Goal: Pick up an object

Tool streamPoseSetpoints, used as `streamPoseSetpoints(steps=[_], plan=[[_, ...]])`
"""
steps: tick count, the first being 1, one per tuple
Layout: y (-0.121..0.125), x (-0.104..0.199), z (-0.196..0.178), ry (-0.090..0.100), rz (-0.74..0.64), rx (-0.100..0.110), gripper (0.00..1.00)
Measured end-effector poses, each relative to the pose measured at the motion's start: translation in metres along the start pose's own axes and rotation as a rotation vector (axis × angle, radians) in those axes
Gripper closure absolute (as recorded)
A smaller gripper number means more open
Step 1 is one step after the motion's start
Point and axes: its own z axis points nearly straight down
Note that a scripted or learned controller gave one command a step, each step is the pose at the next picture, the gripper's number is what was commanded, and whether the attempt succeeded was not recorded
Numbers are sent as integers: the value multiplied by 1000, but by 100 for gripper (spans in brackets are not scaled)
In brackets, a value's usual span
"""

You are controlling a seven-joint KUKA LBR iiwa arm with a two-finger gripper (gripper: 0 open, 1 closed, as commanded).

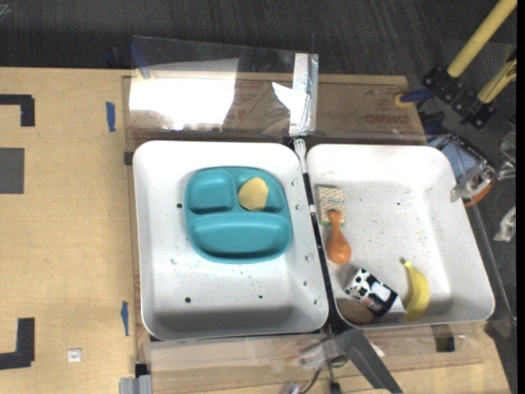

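Right of the teal divided plate [238, 224] holding a yellow lump [253, 193], your banana [416, 289] and orange toy [338, 242] lie loose; end effector [474, 185] grip: cannot tell.

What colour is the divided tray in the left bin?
Teal: the divided tray in the left bin shows plainly in the camera view.

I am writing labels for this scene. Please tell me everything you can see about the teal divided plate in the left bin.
The teal divided plate looks like smooth moulded plastic with rounded corners. It has three compartments: two small ones at the far side and one wide one at the near side. It lies flat, right side up, on the floor of the left bin, toward the far half. A yellow rounded object rests in its far right compartment; the other two hold nothing.
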Motion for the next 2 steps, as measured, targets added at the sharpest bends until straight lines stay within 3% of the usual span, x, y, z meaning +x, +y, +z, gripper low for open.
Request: streamPoseSetpoints(steps=[1,2], plan=[[27,34,22,0,-206,4,0],[27,34,22,-1,-206,5,0]])
